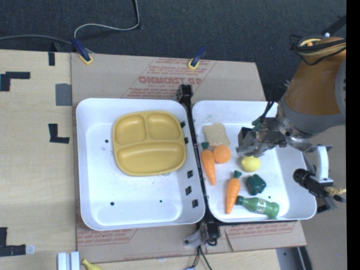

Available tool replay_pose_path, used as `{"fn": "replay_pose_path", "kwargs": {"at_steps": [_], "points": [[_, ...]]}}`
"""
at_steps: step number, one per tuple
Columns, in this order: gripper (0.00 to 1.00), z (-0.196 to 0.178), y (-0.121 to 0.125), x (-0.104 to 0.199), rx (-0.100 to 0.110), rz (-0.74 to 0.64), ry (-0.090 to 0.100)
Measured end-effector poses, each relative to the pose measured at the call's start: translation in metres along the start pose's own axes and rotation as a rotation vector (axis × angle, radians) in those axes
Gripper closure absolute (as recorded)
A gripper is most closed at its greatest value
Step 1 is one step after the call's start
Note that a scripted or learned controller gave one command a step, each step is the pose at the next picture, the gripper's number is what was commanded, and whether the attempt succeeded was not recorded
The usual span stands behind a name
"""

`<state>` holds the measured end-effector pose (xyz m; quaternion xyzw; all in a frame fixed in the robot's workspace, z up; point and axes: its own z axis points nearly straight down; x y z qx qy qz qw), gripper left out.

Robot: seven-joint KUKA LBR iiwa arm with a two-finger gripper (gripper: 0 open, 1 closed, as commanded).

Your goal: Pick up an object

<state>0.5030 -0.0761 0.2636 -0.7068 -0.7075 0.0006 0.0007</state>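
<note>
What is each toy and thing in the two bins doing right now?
yellow divided plate: flat in the left bin, right way up
bread slice: lying flat
orange ball: touching a carrot
two carrots: lying down
lemon: loose, just below the hand
green pepper: resting loose
green bottle: on its side

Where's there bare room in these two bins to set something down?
Left bin: a bare strip along the near wall, below the yellow divided plate. Right bin: bare floor at the far edge above the bread slice. Crowded: the right bin's middle, with carrots, lemon, green bottle and end effector.
</note>
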Motion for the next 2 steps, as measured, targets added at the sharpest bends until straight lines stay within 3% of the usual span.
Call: {"fn": "replay_pose_path", "kwargs": {"at_steps": [1,2], "points": [[1.00,-0.005,-0.019,-0.011,0.000,0.000,0.000],[1.00,0.008,0.023,0.010,0.000,-0.001,-0.001]]}}
